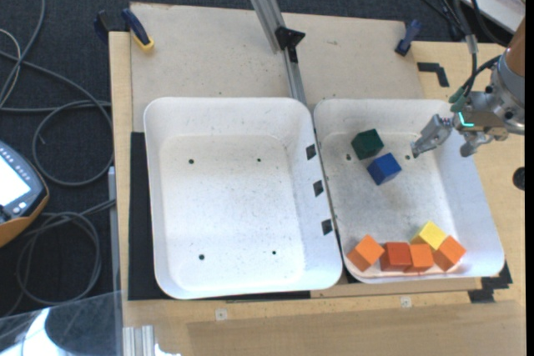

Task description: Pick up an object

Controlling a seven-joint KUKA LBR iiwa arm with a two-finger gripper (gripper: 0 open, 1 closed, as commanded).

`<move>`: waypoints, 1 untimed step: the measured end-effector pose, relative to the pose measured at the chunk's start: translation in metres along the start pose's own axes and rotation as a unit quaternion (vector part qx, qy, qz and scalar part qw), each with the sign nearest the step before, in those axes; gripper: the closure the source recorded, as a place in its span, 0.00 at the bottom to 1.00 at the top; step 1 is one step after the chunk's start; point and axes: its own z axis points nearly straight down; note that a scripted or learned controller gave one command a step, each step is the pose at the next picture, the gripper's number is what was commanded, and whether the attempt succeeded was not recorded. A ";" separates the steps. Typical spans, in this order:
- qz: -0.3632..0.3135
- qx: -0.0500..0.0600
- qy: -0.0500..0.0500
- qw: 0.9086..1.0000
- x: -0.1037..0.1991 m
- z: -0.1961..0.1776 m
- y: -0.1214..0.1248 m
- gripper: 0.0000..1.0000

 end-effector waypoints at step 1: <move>0.000 -0.002 -0.001 1.000 0.000 -0.002 0.001 0.00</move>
